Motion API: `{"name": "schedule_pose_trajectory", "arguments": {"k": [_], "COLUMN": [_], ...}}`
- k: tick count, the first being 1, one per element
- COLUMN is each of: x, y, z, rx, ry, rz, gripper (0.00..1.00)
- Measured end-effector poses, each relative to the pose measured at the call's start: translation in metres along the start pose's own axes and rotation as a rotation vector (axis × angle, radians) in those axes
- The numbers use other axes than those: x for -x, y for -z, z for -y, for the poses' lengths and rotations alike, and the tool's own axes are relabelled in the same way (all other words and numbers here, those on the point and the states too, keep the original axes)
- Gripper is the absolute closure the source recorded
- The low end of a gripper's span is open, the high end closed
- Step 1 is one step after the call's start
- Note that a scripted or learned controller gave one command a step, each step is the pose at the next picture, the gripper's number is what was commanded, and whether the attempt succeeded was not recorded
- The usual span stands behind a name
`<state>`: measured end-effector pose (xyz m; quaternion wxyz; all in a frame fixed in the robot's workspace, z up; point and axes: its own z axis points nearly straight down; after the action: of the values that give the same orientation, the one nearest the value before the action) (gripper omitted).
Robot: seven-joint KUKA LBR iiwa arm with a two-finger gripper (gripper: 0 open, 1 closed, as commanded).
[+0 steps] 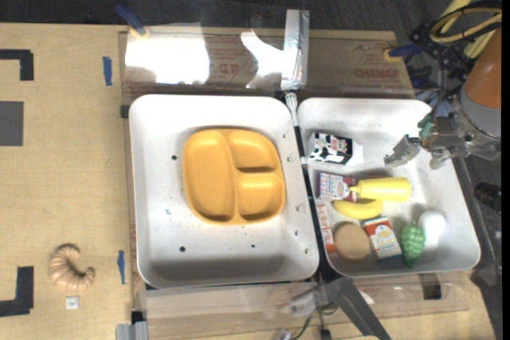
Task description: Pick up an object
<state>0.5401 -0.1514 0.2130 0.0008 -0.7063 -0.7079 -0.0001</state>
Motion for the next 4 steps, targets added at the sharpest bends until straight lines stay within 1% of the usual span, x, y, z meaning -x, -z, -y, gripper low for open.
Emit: {"name": "schedule_pose_trajectory", "arguments": {"k": [1, 2, 3, 4], "x": [0.023, 0.045, 0.044, 0.043], "y": [-0.116, -0.125, -0.126, -0.126], "z": [0.039, -0.023, -0.049, -0.085], "rx": [0.008, 0.006, 0.003, -0.040], "ry": [-0.055, -0.152, -0.214, -0.394], "rz": [0.003, -0.006, -0.008, -0.014], "gripper": [0.00, 0.00, 0.00, 0.00]}}
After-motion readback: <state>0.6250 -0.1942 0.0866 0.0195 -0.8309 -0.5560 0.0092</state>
